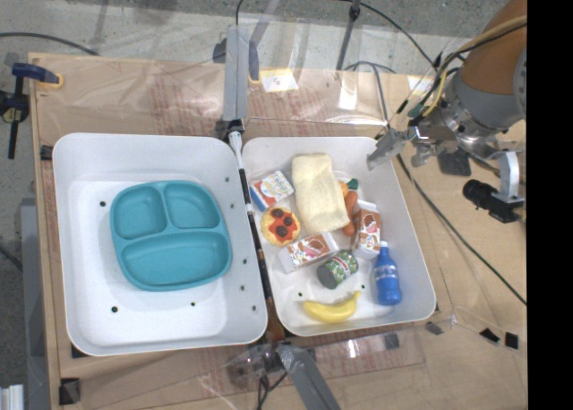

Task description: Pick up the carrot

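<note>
Now | tool (387, 147) grip unclear, at right bin (414, 247) rim | carrot (351, 197) crowded.

The cloth (320, 192) is covering most of the carrot (351, 197), leaving an orange sliver and green tip peeking out at its right edge. The arm (491, 68) is running off the frame's right side. The gripper (387, 149) is appearing too small and blurred to read. Labels on the packets (309, 250) are staying illegible.
</note>
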Robot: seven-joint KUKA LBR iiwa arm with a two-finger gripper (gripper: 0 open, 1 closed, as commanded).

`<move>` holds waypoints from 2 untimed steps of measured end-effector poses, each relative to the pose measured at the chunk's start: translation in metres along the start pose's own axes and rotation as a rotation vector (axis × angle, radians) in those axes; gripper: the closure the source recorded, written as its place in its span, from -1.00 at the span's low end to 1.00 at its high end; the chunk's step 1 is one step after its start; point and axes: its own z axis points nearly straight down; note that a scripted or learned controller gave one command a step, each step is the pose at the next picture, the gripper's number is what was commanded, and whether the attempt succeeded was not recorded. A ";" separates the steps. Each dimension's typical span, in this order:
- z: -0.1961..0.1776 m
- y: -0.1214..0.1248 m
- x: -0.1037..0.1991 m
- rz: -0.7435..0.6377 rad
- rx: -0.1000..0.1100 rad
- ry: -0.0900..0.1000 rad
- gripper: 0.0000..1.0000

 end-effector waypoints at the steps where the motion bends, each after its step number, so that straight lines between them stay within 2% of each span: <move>1: 0.154 -0.032 -0.014 0.268 0.002 0.002 -1.00; 2: 0.175 0.028 0.052 0.342 -0.006 0.000 -1.00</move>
